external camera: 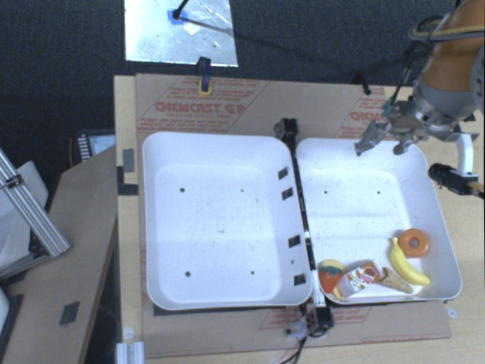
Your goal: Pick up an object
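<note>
the tool (pixel 383 144) is hovering wide and empty over the right bin's (pixel 447 237) far rim — next, reaching near toward the banana (pixel 407 265).

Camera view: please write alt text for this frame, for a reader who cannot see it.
A grey and orange robot arm holds its open hand above the far edge of the right white bin, gripping nothing. A banana, an orange ring-shaped toy and other small items cluster in that bin's near corner.
</note>
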`<state>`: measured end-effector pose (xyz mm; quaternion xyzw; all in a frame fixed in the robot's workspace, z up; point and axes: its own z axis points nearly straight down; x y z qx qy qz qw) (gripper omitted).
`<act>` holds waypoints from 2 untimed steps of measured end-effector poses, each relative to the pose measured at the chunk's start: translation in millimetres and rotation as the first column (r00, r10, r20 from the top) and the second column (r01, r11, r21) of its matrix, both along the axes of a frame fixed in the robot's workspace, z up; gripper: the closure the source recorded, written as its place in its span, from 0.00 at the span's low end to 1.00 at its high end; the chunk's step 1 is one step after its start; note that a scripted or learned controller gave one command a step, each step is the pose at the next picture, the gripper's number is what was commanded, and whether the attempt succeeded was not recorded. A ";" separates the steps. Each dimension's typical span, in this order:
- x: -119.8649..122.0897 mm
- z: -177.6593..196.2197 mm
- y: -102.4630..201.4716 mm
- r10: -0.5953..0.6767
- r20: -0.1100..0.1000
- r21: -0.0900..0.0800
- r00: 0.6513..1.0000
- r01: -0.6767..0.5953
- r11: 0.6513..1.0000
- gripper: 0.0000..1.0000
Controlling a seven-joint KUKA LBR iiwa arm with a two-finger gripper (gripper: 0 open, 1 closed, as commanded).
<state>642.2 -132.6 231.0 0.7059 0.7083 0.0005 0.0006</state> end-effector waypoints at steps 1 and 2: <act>-11.5 126.3 57.6 0.007 0.014 0.000 1.000 -0.007 1.000 0.00; -28.5 233.2 118.8 0.009 0.013 0.002 1.000 -0.009 1.000 0.00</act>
